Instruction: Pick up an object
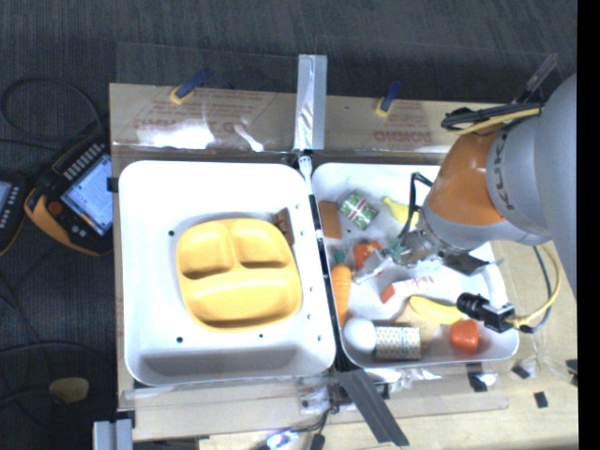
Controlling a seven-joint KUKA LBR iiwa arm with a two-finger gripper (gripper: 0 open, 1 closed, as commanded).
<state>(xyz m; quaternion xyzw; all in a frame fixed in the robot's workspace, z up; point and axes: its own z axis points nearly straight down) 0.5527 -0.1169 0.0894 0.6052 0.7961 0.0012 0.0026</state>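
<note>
The right bin (pixel 412 172) holds several small objects: a green and white can (pixel 359 209), an orange carrot (pixel 340 289), a white egg (pixel 358 333), a grey textured cylinder (pixel 397 341), a red tomato-like piece (pixel 464 336), a yellow banana-shaped piece (pixel 433 306) and a small orange-red piece (pixel 362 253). My gripper (pixel 405 248) reaches down into the middle of this bin, just right of the orange-red piece and below the can. The wrist with its orange band (pixel 469 181) covers the bin's upper right part.
The left bin (pixel 150 345) holds a yellow divided tray (pixel 239 268), with a small brown piece (pixel 284 223) at the tray's upper right corner. A handheld controller (pixel 80 195) lies left of the bench. A black cable connector (pixel 483 309) hangs over the right bin's lower right.
</note>
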